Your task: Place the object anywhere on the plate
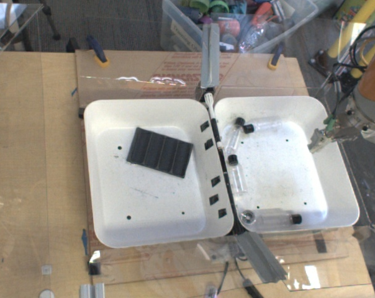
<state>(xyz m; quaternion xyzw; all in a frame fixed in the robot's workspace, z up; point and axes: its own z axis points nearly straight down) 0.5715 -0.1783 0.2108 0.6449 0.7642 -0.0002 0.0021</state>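
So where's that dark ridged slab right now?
The dark ridged slab lies flat in the left bin, toward its upper middle, tilted a little, left of the divider between the two bins.

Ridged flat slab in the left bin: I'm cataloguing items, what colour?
Black, camera view.

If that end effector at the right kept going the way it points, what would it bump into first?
Probably the bare floor of the right bin; the end effector points left and down. The clear tubes lie farther left. Depth is hard to judge.
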